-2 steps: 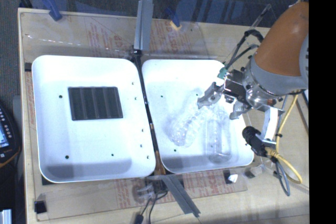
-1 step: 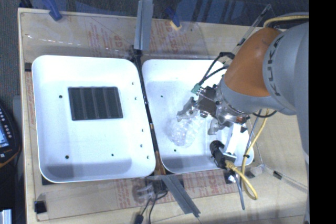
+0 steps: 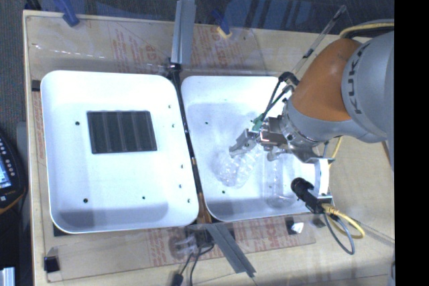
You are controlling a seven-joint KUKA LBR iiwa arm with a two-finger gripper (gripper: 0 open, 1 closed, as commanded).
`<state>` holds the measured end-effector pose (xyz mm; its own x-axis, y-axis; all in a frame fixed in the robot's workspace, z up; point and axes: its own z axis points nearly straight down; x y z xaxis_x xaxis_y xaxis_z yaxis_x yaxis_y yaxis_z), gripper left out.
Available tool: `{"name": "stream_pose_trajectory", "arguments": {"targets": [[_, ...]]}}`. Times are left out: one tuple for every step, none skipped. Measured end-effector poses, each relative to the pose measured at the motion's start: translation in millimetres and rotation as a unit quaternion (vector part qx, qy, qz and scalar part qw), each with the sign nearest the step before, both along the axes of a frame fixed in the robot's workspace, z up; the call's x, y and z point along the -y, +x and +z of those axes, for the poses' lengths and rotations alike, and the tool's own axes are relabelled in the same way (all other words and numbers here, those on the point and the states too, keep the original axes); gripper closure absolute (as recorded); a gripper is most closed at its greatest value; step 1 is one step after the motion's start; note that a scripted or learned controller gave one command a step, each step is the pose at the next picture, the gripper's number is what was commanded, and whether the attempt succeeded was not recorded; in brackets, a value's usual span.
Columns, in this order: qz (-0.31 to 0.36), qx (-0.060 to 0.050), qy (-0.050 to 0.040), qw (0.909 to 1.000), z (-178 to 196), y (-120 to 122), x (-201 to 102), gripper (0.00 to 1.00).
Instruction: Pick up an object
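My gripper [image 3: 257,146] hangs over the middle of the right bin [image 3: 201,110], below the grey arm with its orange band [image 3: 322,87]. Its two grey fingers [image 3: 240,143] stand apart, open, with nothing visibly between them. Just below and left of the fingertips lies a crumpled clear plastic object [image 3: 231,169] on the bin floor. A second clear, bottle-like object [image 3: 278,185] lies toward the bin's front right, partly under the wrist. In the left bin [image 3: 60,97] a dark grey ribbed rectangular block [image 3: 122,131] lies flat.
A metal divider rail [image 3: 182,30] runs between the bins at the back. A black cable plug [image 3: 305,192] and a yellow cable [image 3: 345,223] hang off the wrist at the right bin's front corner. A bracket [image 3: 228,251] sits at the bench front.
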<state>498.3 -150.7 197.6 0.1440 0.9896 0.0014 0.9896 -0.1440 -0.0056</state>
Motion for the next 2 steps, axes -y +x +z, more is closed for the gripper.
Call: {"name": "stream_pose_trajectory", "arguments": {"targets": [[0.038,0.002,-0.0007,0.9993,-28,29,-6,0.00],[0.007,0.002,-0.0012,1.0000,27,-11,-31,0.00]]}}
